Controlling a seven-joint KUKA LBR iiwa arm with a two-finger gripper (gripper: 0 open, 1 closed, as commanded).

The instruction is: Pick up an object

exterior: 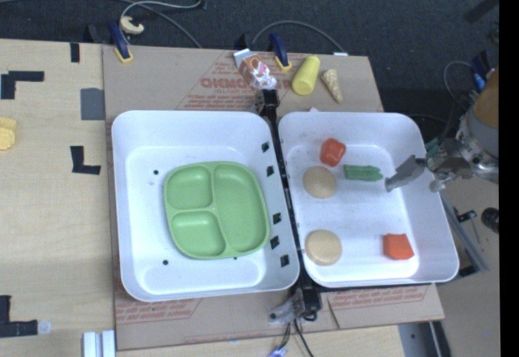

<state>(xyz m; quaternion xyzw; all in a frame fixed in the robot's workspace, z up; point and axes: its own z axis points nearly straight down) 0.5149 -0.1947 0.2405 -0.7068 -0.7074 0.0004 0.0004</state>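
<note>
The right bin (422, 136) holds several small items. A red piece (332, 152) lies near its far side, with a green oblong piece (362, 173) just to the right of it. A pale round ball (319, 182) sits by the left wall, and a tan round disc (323, 246) lies near the front. An orange block (397, 247) rests at the front right. My gripper (408, 171) reaches in over the right rim, just right of the green piece and apart from it. Nothing hangs from it.
The left bin (130, 144) carries a green divided plate (216, 208). Behind the bins on the cardboard lie a yellow cylinder (306, 75), a beige cone (332, 85) and a small printed packet (255, 70). Cables run across the dark floor at the back.
</note>
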